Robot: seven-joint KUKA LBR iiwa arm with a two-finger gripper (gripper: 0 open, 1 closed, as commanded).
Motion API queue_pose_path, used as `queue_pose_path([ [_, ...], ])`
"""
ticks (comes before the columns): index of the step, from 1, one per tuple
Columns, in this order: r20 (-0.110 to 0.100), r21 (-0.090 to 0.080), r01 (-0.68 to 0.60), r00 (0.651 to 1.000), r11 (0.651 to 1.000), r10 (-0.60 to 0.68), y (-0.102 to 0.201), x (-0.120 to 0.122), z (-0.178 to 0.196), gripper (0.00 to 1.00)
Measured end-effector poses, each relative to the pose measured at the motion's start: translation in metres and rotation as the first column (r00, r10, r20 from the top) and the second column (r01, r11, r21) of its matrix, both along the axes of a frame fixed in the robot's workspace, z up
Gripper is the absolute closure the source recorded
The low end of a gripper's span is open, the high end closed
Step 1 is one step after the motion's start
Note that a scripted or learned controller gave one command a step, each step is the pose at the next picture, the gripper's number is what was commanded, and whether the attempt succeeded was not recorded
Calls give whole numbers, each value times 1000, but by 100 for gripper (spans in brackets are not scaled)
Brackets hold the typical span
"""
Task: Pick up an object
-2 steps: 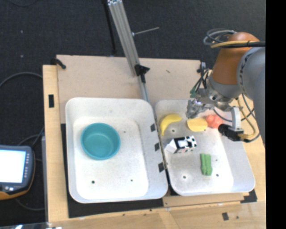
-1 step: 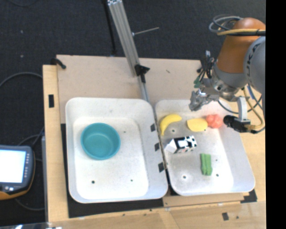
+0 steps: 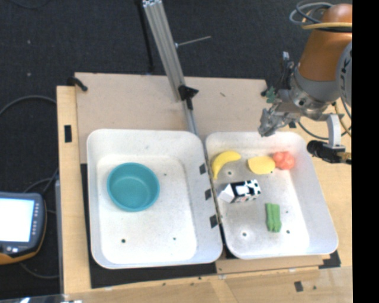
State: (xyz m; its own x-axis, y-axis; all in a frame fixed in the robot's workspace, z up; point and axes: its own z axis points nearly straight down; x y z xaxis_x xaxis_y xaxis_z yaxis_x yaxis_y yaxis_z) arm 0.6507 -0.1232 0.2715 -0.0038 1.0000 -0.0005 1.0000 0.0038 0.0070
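The gripper (image 3: pixel 273 124), released or clenched I cannot tell, hangs over the far edge of the right bin (image 3: pixel 299 195), with the red lump (image 3: pixel 283 160) lying just nearward of it, beside a yellow piece (image 3: pixel 261 164).

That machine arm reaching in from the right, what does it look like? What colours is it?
The arm is a thick, rounded tube, orange on its upper section and smooth grey beneath. It ends in a small grey metal gripper with darker parts. Thin pale cables loop above the orange section.
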Motion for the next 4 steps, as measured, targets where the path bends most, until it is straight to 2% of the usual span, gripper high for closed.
queue_pose_path([
  [1,-5,2,0,1000,1000,0,47,-21,5,100],
  [2,-7,0,-1,1000,1000,1,87,-46,-7,100],
  [4,-8,0,-1,1000,1000,1,176,-68,-27,100],
])
